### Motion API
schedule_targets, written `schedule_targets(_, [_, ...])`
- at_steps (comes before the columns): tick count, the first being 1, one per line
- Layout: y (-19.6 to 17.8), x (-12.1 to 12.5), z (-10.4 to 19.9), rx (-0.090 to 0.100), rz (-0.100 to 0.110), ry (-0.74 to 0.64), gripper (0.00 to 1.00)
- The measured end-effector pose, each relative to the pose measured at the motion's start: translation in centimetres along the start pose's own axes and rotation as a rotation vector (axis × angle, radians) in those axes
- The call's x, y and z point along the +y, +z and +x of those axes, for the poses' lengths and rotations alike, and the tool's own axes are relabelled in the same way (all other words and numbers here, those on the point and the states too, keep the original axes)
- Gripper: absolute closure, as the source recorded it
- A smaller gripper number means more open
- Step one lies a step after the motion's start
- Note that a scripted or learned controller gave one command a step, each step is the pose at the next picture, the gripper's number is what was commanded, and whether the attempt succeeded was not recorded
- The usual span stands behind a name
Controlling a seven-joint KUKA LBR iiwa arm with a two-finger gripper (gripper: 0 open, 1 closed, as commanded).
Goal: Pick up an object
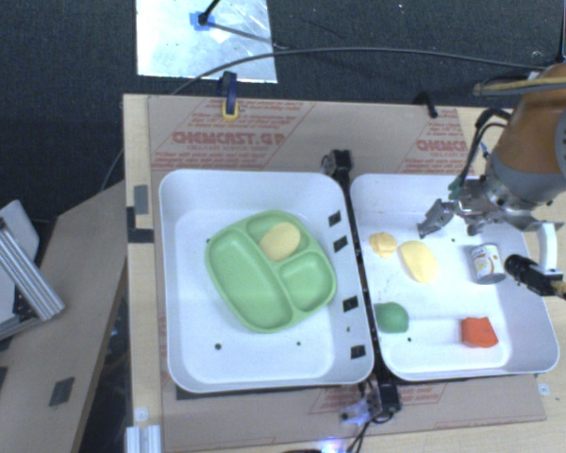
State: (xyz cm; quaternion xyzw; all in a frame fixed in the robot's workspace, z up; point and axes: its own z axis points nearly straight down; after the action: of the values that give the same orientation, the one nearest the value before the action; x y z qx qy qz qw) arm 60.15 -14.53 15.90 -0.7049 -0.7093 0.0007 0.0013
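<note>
In the left white plastic bin lies a pale green moulded tray with three compartments, and a yellow rounded lump sits in its compartment at twelve o'clock. A row of black clips runs along the seam where the two bins meet

The right white plastic bin holds the loose candidates. A small pale yellow piece lies at nine o'clock in it, with a larger pale yellow oval object just beside it toward four o'clock. A green rounded object rests near the bin's seven o'clock corner, an orange-red block at five o'clock, and a small white cylindrical container with a printed label at three o'clock

The two-finger gripper of the grey and orange arm hangs over the upper part of this bin, at one o'clock from the two yellow pieces and apart from them. Its fingers look slightly parted, with nothing between them

I judge the step to be the approach: no object is grasped yet. The next move likely calls for lining up over one item, probably the nearby yellow oval, then descending with the fingers spread wide enough to straddle it
</note>
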Motion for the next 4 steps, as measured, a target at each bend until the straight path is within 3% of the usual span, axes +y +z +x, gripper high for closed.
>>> schedule_targets(2, [7.3,0.2,-0.8,0.0,-0.007,0.005,0.0])
schedule_targets(3, [5.7,0.6,-0.7,0.0,-0.018,0.003,1.0])
schedule_targets(4, [-0.2,0.1,0.0,-0.002,-0.01,0.001,1.0])
